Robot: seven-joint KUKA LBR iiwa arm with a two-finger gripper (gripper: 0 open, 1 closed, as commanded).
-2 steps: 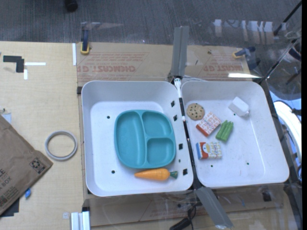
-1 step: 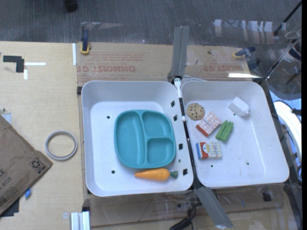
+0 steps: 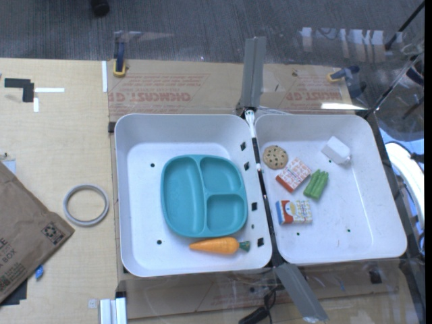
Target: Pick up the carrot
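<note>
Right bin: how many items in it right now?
5, all in the right bin's left half: cookie top left, red-and-white packet below it, green item to the right, white block upper middle, small carton lowest. Nothing looks hidden.

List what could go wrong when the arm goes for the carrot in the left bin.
1. The orange toy carrot with a green stem end lies right against the teal three-compartment plastic plate, so closing jaws may catch or shove the plate.
2. It also sits close to the front wall of the left shallow white bin, leaving little room on that side.
3. Its tapered, rounded body could slip out of a pinch.
</note>
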